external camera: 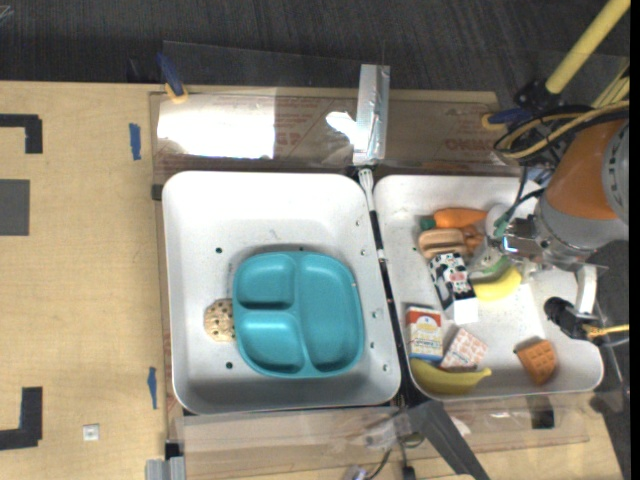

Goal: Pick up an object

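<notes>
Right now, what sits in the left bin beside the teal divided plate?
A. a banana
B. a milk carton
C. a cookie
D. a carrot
C: a round speckled cookie lies against the left edge of the teal divided plate in the left bin; the banana lies in the right bin.

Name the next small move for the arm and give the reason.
Probably lower the end effector straight down onto the yellow lemon-like piece just below it. It hovers in the right bin among crowded toy foods, with the hot dog and carrot close by, and nothing visibly held.
</notes>
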`<state>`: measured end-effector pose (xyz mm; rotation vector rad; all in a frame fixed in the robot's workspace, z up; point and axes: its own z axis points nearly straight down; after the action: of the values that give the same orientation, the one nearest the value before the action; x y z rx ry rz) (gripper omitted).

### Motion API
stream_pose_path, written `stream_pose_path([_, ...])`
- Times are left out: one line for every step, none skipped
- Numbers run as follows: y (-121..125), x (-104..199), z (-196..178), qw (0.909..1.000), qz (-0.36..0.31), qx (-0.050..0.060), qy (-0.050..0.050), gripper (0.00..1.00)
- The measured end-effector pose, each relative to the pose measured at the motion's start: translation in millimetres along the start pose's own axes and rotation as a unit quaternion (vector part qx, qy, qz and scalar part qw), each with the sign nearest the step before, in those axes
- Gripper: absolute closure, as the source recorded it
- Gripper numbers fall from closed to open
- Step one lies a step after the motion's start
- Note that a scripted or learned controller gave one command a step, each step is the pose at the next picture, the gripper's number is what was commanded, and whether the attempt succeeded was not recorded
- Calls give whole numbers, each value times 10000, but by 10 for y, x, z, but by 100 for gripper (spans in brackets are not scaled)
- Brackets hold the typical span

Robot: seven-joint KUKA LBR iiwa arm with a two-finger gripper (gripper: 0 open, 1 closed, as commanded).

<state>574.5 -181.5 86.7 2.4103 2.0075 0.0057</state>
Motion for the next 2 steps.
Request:
stream_pose_path([15,2,-119,10000,-12,-20,-8,100])
stream_pose_path([-245,435,-1166,9936,1129,3,5,100])
